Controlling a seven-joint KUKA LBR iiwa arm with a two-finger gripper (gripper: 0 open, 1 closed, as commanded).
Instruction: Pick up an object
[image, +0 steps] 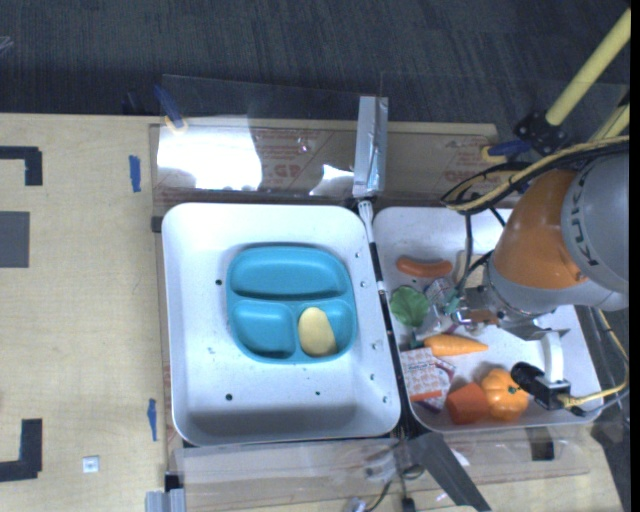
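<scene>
My gripper (449, 304) hangs low over the middle of the right bin (395, 228), with the grey and orange arm reaching in from the right. It sits just right of a green leafy toy (407, 304) and just above an orange carrot (455, 346). A brown sausage (424, 266) lies behind it. At the bin's front are an orange bell pepper (488, 397) and a red-and-white packet (425, 377). I see nothing between the fingers.
The left bin (190, 300) holds a blue divided tray (265, 290) with a pale yellow oval fruit (316, 331) in its near right compartment. A clear plastic wall (369, 145) stands behind the bins.
</scene>
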